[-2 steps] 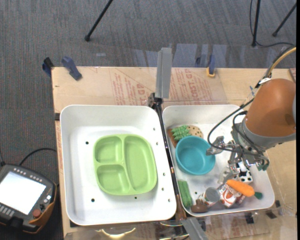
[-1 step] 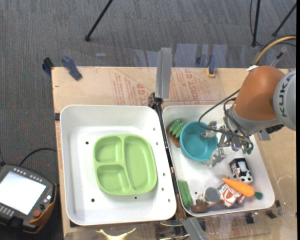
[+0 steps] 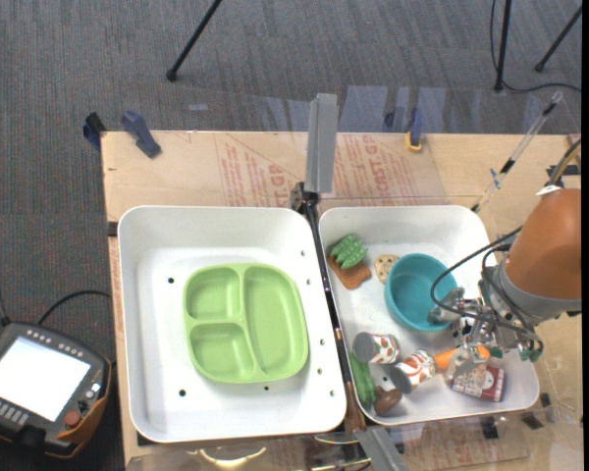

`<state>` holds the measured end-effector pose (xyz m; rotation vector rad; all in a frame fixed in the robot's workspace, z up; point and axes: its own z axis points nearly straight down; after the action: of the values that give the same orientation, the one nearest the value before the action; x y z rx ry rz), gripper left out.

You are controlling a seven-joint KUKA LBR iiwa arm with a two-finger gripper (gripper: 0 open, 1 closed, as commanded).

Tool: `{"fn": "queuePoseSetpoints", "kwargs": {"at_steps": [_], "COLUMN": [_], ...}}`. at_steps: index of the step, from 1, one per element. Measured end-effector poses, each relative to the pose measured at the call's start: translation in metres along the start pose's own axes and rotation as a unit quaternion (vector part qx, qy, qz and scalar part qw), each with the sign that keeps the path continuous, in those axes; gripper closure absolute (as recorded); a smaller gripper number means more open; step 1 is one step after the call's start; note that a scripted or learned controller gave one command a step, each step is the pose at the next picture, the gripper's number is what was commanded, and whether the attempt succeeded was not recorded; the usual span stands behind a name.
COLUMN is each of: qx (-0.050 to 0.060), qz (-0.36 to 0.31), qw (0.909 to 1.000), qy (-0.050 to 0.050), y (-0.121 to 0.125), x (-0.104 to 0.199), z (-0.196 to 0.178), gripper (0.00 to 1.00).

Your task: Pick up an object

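My gripper [image 3: 474, 340] hangs low in the right bin [image 3: 471, 222], near its front right corner, below the grey wrist and orange band [image 3: 560, 243]. It is just right of a teal bowl [image 3: 412, 292] and directly over a small orange piece [image 3: 446, 359] and a red and white carton [image 3: 479, 383]. Cables and the wrist body cover the tip. Other items in this bin are a printed can [image 3: 376, 347], a small white and red bottle [image 3: 417, 369], a green vegetable [image 3: 362, 381], a brown lump [image 3: 388, 401], a green toy on a brown base [image 3: 350, 259] and a cracker [image 3: 384, 266].
The left bin [image 3: 157, 253] holds a light green divided plate [image 3: 245, 322]. A grey upright post [image 3: 321, 155] stands behind the seam between the bins. A teach pendant [image 3: 34, 386] lies on the floor at lower left. Blue clamps [image 3: 137, 130] grip the bench's far edge.
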<state>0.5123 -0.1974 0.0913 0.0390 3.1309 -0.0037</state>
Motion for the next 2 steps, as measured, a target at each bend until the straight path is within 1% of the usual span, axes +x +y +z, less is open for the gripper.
{"fn": "queuePoseSetpoints", "kwargs": {"at_steps": [1,2], "qx": [-0.002,-0.003], "qz": [0.068,0.084], "qw": [0.9977,0.9964], "qy": [0.005,0.006], "y": [0.001,0.068], "x": [0.032,0.037], "z": [0.004,0.004], "gripper": [0.00,0.00]}}
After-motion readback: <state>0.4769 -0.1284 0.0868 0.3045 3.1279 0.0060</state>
